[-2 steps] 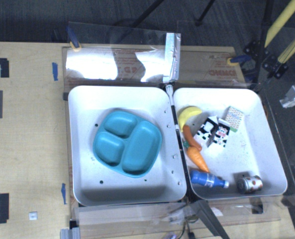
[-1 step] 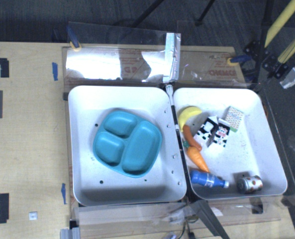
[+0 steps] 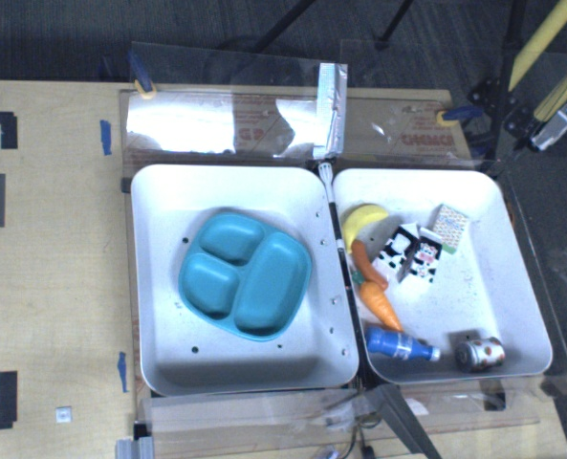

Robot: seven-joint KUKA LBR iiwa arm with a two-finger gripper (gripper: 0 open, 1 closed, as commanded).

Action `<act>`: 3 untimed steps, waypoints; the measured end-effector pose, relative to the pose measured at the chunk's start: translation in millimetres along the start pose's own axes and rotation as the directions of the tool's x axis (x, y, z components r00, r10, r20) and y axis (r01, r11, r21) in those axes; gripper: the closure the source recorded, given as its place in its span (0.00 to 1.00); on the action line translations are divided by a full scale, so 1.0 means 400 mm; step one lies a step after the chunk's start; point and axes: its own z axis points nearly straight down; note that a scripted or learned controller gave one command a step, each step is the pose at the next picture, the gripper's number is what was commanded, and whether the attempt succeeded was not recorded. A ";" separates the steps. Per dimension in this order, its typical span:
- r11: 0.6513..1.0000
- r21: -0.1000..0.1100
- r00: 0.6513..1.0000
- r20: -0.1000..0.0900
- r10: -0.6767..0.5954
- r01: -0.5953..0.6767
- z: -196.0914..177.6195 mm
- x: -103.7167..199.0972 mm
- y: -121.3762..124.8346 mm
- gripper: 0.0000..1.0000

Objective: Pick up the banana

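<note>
The yellow banana (image 3: 362, 221) lies in the right bin (image 3: 522, 285), at its upper left, close to the wall shared with the left bin. A black-and-white patterned object (image 3: 409, 251) rests against its right side and hides part of it. An orange carrot (image 3: 375, 293) stretches from just below the banana toward the bin's front.
Also in the right bin are a small speckled box (image 3: 448, 226), a blue bottle (image 3: 399, 345) and a metal can (image 3: 480, 353) near the front wall. The left bin (image 3: 154, 256) holds a blue divided plate (image 3: 246, 273). Clear plastic panels stand behind both bins.
</note>
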 end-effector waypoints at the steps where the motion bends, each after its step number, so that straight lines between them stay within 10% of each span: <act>1: 0.979 -0.001 0.979 0.001 -0.204 0.204 -0.015 -0.050 0.096 1.00; 2: 0.921 0.000 0.921 -0.005 -0.390 0.390 0.028 -0.007 0.015 1.00; 3: 0.782 -0.002 0.782 0.002 -0.623 0.623 0.002 -0.046 0.069 1.00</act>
